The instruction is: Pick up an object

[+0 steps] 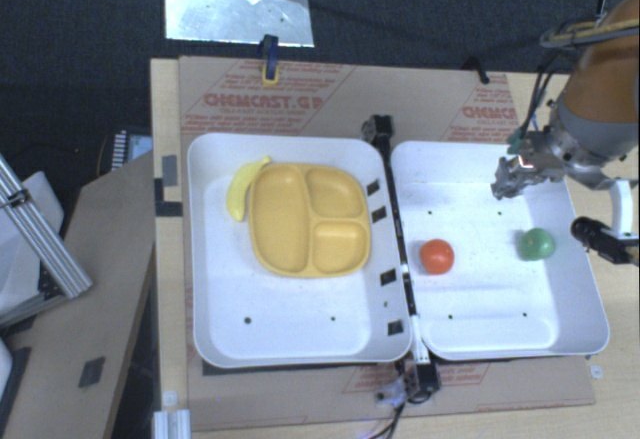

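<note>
Two shallow white bins side by side on the bench, left bin and right bin touching along their inner edges. In the left bin, a yellow divided tray lying flat near the middle, toward the far edge; a yellow banana just beside the tray's left rim, toward the bin's far left corner. In the right bin, a red-orange ball near the left edge, about midway between far and near edges; a green ball close to the right edge, well apart from the red one. Gripper over the right bin's far right corner, above bare white floor, apart from both balls, nothing seen between its tips; open or closed, impossible to tell. Grey arm entering from the right.
</note>
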### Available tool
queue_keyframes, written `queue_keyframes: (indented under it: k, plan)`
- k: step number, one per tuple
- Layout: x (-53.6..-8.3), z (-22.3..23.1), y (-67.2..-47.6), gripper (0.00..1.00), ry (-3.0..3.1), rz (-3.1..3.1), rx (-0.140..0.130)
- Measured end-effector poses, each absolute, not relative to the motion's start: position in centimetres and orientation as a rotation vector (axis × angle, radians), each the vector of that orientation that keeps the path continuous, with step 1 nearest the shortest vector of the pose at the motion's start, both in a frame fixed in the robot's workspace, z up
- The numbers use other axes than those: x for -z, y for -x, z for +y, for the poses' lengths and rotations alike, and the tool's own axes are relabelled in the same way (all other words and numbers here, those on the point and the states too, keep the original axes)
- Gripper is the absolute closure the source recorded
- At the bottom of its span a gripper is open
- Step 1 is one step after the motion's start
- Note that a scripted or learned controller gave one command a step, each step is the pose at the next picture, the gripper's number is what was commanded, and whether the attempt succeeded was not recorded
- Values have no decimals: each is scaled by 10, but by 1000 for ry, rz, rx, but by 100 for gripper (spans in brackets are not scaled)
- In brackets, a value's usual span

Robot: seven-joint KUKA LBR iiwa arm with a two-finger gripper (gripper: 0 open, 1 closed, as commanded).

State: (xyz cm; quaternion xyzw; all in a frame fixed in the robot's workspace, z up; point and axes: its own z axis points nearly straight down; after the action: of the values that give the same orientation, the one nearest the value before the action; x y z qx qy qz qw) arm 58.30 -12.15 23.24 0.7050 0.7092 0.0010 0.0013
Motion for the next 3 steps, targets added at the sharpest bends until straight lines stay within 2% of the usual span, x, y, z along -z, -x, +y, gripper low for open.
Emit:
queue_keyframes:
  k: [1,3]
  plan:
    - [-232,-68,-576,100,-2211,2232,-3]
    - [-236,38,-532,100,-2211,2235,-2]
